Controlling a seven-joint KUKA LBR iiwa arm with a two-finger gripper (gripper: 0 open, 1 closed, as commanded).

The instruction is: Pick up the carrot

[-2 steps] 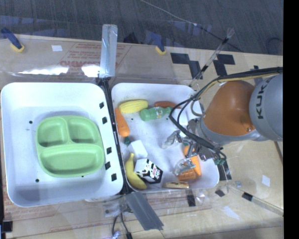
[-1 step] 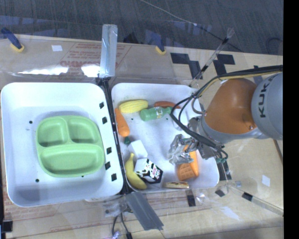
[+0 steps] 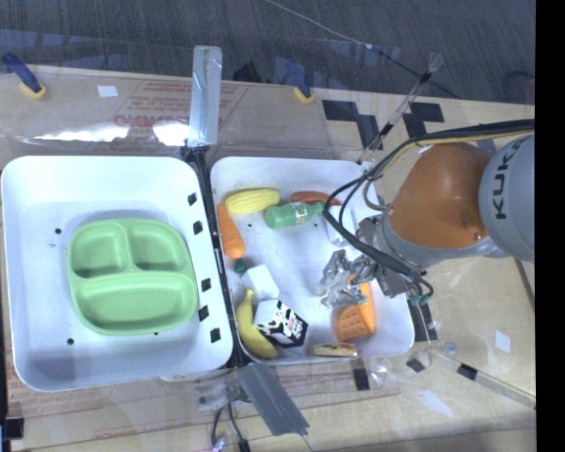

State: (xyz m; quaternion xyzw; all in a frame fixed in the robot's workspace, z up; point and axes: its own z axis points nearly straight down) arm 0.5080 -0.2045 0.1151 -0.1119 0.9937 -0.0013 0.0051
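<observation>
Orange carrot (image 3: 230,234) hugs the right bin's (image 3: 292,169) left wall.

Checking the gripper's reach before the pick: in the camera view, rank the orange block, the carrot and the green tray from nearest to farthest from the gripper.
1. Orange block, just below the gripper.
2. Carrot, along the right bin's left wall.
3. Green tray, in the left bin.

grey arm (image 3: 513,191) with white "ku" lettering, rounded orange band (image 3: 438,196), looping black cables (image 3: 358,217), metallic fingers (image 3: 337,269).
</observation>
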